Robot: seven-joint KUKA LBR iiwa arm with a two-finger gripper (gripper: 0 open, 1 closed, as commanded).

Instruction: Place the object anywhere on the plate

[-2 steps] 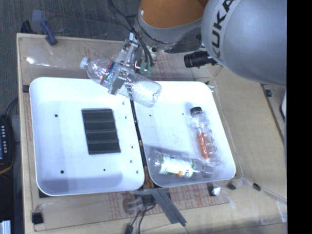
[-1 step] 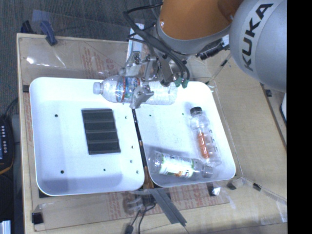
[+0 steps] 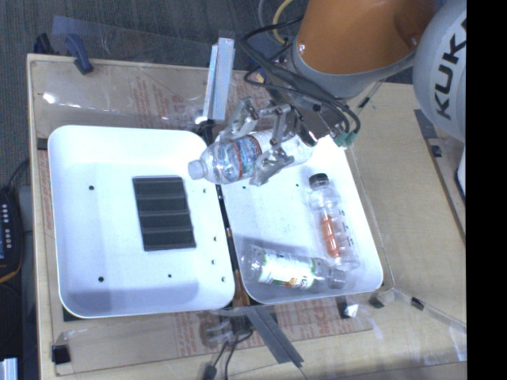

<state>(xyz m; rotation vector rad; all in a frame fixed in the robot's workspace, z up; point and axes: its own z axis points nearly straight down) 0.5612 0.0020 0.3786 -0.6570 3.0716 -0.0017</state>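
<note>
While the gripper [image 3: 265, 145] has its fingers [image 3: 277, 158] closed around the clear water bottle [image 3: 238, 158], lifted above the bins' seam, the dark ribbed plate [image 3: 164, 212], down-left of them in the left bin [image 3: 79, 275], awaits delivery.

Plate [image 3: 164, 213] in left bin [image 3: 79, 236]; two bottles [image 3: 329, 224] (seemingly lying) right.

One fixed camera looks slantwise down on both white bins [image 3: 95, 291]
</note>
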